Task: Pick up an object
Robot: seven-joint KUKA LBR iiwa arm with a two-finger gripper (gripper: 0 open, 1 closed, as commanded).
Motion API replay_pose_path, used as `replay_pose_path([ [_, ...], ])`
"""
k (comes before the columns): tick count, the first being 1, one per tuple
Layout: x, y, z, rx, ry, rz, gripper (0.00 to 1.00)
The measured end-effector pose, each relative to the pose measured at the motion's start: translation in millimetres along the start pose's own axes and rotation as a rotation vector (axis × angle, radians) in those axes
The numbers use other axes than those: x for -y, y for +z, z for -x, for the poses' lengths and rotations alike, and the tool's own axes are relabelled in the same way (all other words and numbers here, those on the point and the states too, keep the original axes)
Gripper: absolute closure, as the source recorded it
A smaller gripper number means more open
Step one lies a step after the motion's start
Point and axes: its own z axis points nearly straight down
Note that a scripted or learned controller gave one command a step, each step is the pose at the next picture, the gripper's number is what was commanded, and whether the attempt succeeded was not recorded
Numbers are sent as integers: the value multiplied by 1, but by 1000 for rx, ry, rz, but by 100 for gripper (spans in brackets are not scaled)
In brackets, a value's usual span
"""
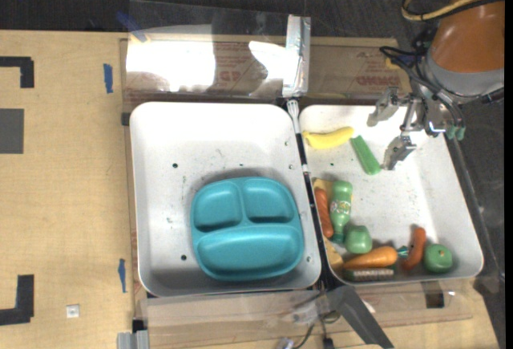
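hand (pixel 390 133) over right bin (pixel 449 203) (toy food)

A teal divided plate (pixel 247 227) lies in the left bin (pixel 152 179). Blue tape strips (pixel 108 78) mark the cardboard bench (pixel 56 203).

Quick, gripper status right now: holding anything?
Gripper: open, holding nothing, above the right bin near the green stick.
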Motion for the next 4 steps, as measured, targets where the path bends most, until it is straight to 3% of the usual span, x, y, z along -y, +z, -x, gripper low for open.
replay_pose_path([
  [1, 13, 105, 12, 8, -138, -1, 0],
  [2, -26, 115, 26, -2, -366, -5, 0],
  [3, -26, 116, 18, 6, -419, -1, 0],
  [4, -13, 117, 42, 8, -544, -2, 0],
])
